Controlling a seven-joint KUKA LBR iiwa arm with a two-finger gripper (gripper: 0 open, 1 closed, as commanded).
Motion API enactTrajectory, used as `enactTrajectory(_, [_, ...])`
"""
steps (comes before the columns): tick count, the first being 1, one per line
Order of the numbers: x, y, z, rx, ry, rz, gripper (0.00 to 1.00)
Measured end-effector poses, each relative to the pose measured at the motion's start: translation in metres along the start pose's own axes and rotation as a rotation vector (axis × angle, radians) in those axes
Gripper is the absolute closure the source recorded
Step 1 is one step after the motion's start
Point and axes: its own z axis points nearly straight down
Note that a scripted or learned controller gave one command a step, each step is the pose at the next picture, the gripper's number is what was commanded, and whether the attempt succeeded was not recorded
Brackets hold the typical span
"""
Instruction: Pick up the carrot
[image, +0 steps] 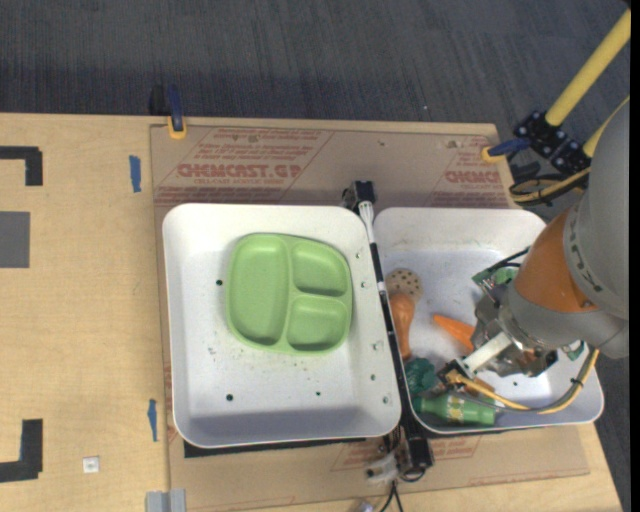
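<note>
Orange carrot (452, 327) lies unlifted in the right bin (440, 232); the gripper (478, 356) hovers just beside it, grasp undone, closure impossible to tell.

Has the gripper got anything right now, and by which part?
Cannot be told: the gripper sits low in the right bin, beside the carrot, with nothing visibly between its fingers.

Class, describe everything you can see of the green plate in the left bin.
The green plate is pale lime, plastic-looking, rounded-square, with three compartments: one tall one on the left and two smaller ones stacked on the right. It lies flat, right way up, near the middle of the left bin, resting on its white floor. Nothing lies on it.
</note>
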Motion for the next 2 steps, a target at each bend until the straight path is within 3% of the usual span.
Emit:
enactTrajectory(1, [-0.0004,-0.0029,0.0094,0.002,-0.002,0.192,1.0])
enactTrajectory(2, [-0.004,-0.0014,0.0113,-0.002,-0.009,0.197,0.0])
